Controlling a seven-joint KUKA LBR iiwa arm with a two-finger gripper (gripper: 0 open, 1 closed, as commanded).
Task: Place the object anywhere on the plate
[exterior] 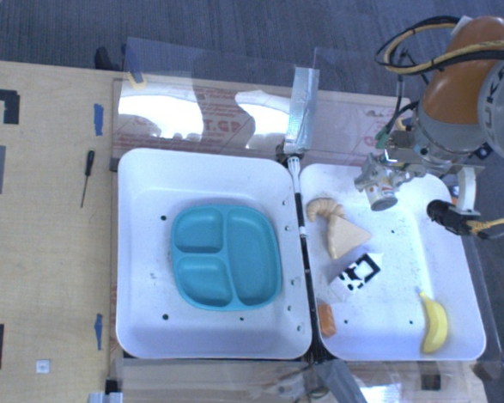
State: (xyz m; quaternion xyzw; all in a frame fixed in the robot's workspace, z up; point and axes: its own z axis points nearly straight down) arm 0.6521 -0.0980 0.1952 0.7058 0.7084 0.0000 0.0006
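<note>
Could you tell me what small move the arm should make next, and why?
Probably lower the gripper toward one of the items in the right bin, such as the croissant just to its left. The gripper sits above the bin's far end with nothing visibly held, and the teal plate in the left bin carries no object yet.

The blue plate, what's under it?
The blue plate sits in the left white bin. White bin floor shows all around it. The part right beneath the plate is covered, so I can't see that.
</note>
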